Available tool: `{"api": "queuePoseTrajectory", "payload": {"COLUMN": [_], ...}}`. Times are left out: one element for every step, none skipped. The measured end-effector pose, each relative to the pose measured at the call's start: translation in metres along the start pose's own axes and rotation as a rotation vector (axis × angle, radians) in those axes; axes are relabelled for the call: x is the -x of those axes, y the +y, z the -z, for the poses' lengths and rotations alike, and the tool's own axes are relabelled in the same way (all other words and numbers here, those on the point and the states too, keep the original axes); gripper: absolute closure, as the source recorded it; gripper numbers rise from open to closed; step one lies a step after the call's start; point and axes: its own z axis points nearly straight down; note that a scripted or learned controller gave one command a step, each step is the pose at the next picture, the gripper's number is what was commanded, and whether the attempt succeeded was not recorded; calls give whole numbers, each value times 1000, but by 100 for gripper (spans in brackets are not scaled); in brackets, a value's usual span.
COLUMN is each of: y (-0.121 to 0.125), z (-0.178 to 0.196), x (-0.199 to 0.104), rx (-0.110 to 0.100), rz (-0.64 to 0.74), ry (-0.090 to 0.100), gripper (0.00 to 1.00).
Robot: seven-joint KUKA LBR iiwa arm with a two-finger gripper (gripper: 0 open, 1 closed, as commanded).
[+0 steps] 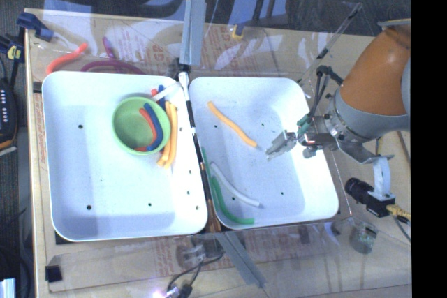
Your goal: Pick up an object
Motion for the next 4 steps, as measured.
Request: {"api": "queuePoseTrajectory", "payload": {"y": [94, 117, 117, 117], "z": [-81, -171, -160, -160], "x": [3, -11, -10, -10], "rx": [-1, 3, 0, 0], "rz": [-18, 72, 76, 77], "ry": [-2, -2, -6, -6], "gripper": [0, 0, 100, 0]}}
